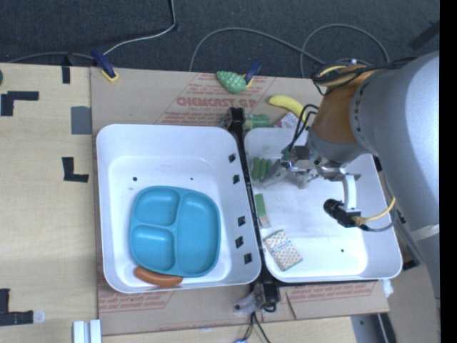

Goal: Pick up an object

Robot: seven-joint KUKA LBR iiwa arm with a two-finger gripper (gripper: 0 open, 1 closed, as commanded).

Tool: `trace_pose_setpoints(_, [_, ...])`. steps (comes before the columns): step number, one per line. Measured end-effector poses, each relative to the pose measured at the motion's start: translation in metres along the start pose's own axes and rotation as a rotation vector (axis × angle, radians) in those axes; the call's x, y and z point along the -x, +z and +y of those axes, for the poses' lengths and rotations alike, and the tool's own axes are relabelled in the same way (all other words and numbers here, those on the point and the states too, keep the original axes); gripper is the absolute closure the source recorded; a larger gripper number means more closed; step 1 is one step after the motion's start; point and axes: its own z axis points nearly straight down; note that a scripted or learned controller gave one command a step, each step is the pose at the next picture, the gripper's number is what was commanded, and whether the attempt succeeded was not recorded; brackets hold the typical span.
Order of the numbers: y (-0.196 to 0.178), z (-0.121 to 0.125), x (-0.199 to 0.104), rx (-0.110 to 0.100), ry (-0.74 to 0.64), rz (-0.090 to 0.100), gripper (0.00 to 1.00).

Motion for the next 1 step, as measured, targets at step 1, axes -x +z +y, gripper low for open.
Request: trace_pose_setpoints(1, [0.0032, 0.0576, -0.0071, 0.003, -0.001, -0.001, 0.0])
